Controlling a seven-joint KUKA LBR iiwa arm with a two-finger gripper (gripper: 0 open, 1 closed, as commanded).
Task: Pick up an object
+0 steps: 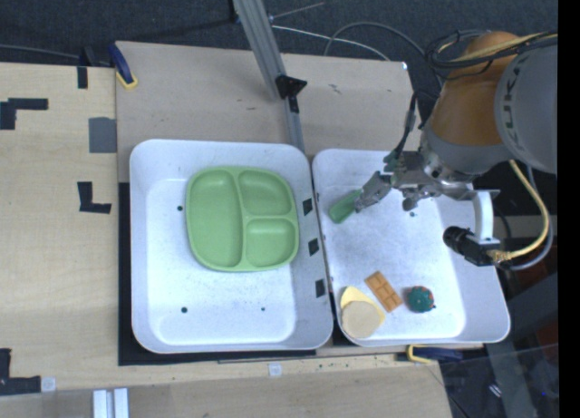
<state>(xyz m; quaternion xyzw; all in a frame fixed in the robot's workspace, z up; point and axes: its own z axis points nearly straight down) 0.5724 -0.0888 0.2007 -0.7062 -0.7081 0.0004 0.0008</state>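
Hand (pixel 362 200) positioned in right bin (pixel 453 325), fingers pinched on green piece (pixel 342 209) at its right end. Piece lay near bin's left wall. Judged light, rigid, smooth plastic; likely slippery. Best gripped across narrow middle, not tip.

Green plate (pixel 242 218), white bins (pixel 159 316), orange waffle (pixel 383 291), teal ball (pixel 419 299).

End effector (pixel 362 200) holds a green object (pixel 343 209) over the right bin (pixel 480 316).
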